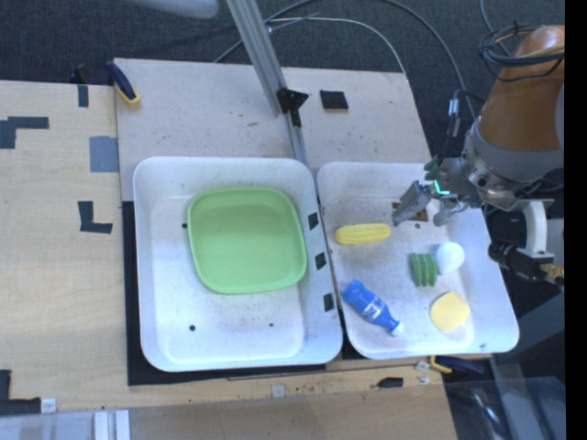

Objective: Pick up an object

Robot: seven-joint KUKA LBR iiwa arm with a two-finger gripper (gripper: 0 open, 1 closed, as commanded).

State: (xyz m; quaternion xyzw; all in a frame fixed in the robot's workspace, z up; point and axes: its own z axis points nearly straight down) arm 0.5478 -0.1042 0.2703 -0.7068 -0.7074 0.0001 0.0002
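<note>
- Since the bench was viewed from above, starting at the far left: the left bin [151, 246] sat in the lower-middle of the frame with a green plate [246, 238] lying flat inside it, nothing else in there that I could make out.
- Moving right, the right bin [495, 333] held all the pickable stuff: a yellow corn cob [362, 235] near the bin's upper left, a blue bottle [371, 305] lying on its side lower down, a small green item [423, 269] touching a white ball [449, 257], and a yellow lemon-ish thing [449, 312] near the lower right corner.
- Just right of the corn, the gripper [427, 204] hung over the upper part of that bin, with the arm [518, 108] coming in from the right edge. Jaws looked apart to me, with nothing between them.
- So nothing was grabbed yet; my guess is it was lining up on something.
- What could go sideways: the corn is rounded, so it could roll or squirt out if the fingers closed off-centre.
- The green item and ball were touching, so going for either one could nudge or drag the other.
- The lemon thing was close to the bin wall, so a finger might clip the rim there.
</note>
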